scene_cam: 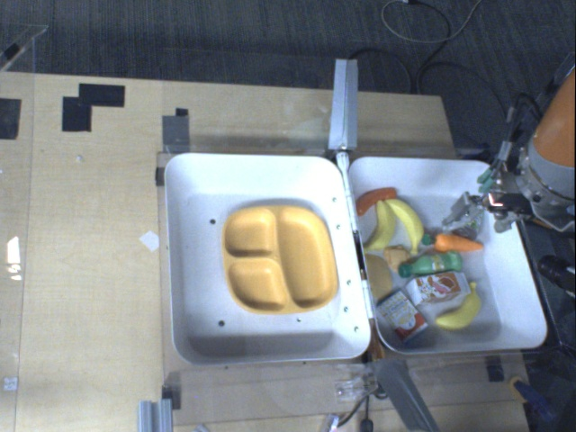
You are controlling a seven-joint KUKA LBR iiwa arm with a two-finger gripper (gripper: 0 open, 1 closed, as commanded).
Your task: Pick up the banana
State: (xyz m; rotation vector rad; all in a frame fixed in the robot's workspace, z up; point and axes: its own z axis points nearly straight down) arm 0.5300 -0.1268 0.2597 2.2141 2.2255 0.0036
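Gripper [470,211] hovers over the right bin's [531,282] right side, fingers unreadable (too blurred); the banana [401,225] lies leftward by the divider, long axis running near-to-far.

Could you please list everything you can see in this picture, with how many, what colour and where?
shallow white plastic bins: two, side by side on the bench
yellow three-compartment plastic tray: one, middle of the left bin
yellow curved bananas: two or more at the right bin's upper left, another near its front
orange carrot: one, right bin, middle
green bottle: one, lying below the carrot
small printed cartons: two, white and red, right bin's front
red sausage-shaped piece: one, right bin's top left
grey arm with orange band: one, right edge
end effector: one, over the right bin, above the carrot
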